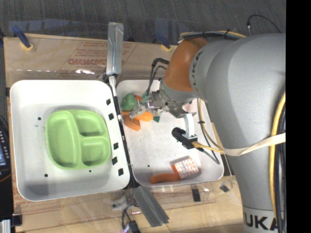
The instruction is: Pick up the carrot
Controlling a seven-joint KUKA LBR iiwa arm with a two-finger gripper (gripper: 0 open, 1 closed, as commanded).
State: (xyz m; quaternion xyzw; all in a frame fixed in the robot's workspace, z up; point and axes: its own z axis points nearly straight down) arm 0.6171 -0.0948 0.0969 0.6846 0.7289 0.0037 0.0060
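Large grey arm with orange band [243, 81] reaching from the right over the right shallow white bin [160, 152]. Beside it the left white bin [24, 130] with a green divided plastic tray [77, 139]. Orange carrot with green top [140, 115] lying in the right bin's upper left part, just left of the gripper [154, 106], long axis slanted, green end farther away. Gripper's opening impossible to tell. Probably little room toward the bin wall.

Robot lab: KUKA arm [243, 96], white bins [29, 130]

I see the wooden bench [58, 208] carrying 2 white bins [29, 125] side by side, touching.
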